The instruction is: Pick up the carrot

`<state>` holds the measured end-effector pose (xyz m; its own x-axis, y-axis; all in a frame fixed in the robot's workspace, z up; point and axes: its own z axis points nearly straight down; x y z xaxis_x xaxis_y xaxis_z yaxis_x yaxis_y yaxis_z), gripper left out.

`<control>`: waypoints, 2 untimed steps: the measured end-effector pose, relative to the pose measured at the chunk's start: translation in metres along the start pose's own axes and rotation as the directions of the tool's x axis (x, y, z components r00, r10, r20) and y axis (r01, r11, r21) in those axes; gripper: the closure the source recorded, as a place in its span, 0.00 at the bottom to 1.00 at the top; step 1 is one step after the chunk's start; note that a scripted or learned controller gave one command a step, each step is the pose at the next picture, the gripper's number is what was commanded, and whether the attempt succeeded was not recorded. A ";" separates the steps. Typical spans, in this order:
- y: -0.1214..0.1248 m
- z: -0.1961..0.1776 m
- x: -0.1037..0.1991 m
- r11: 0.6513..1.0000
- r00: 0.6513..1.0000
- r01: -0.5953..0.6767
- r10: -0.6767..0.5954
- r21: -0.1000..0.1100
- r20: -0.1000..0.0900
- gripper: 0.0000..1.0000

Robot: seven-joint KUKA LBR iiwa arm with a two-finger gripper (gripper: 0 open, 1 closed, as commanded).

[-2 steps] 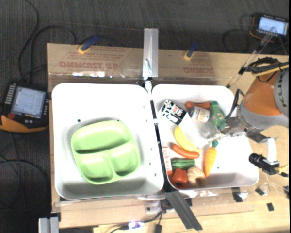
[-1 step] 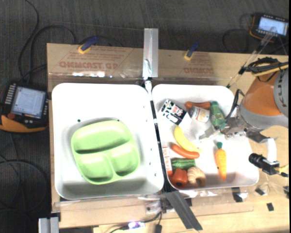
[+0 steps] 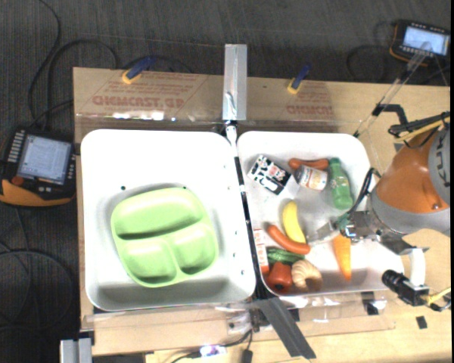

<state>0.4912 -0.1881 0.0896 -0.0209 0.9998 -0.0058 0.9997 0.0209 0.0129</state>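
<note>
The grey arm with its orange band (image 3: 410,181) reaches in from the right over the right-hand shallow white bin (image 3: 356,148); its two-finger gripper (image 3: 346,225) sits low near the bin's right side, just above the top end of the slim orange carrot (image 3: 342,257); how wide the pincer stands I cannot tell, and the carrot lies on the bin floor, pointing toward the near wall, with nothing visibly clamped around it; to the carrot's left lie a yellow banana (image 3: 290,219), a red-orange sausage-shaped toy (image 3: 287,241), a dark green vegetable piece (image 3: 284,255), a red tomato-like piece (image 3: 279,277) and a tan, knobbly piece (image 3: 307,272) beside it; farther back in the same bin are a black-and-white printed packet (image 3: 268,174), a small jar with a white label (image 3: 312,177) and a green translucent bottle (image 3: 340,186), the bottle just beside the jar; the left-hand shallow white bin (image 3: 98,157) holds a light green plastic tray with three compartments (image 3: 164,234), well apart from the carrot.
</note>
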 end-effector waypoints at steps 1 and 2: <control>-0.007 -0.028 0.053 0.957 0.957 -0.289 0.289 0.018 -0.002 0.00; 0.019 0.001 0.008 0.988 0.988 -0.155 0.155 0.010 -0.003 0.00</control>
<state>0.5104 -0.1795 0.0886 0.1348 0.9909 -0.0010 0.9909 -0.1348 0.0038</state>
